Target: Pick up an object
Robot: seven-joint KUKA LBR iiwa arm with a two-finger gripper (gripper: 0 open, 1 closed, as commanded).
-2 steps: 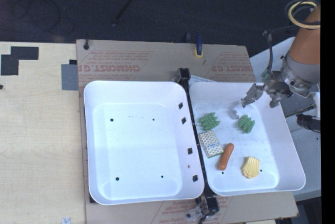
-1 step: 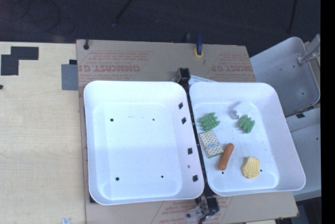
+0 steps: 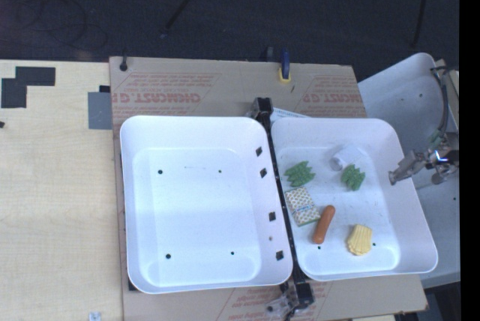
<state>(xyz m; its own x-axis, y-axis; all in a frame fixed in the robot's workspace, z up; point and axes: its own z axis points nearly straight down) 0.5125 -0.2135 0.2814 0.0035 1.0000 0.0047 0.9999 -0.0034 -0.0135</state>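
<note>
Pincer (image 3: 396, 175) hovered at the right rim of the right bin (image 3: 409, 237), holding nothing; whether it was released or clenched, I cannot tell. Objects lay in this bin; I think the carrot (image 3: 324, 225), lying apart, suited a centred, straight descent.

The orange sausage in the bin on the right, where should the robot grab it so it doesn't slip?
Probably across its middle, coming straight down from above. The orange sausage is long and thin and lies flat, tilted on the floor of the right bin, so fingers closing across its narrow width should fit. The checked packet sits close beside its upper end, so the middle or lower half looks safer.
</note>
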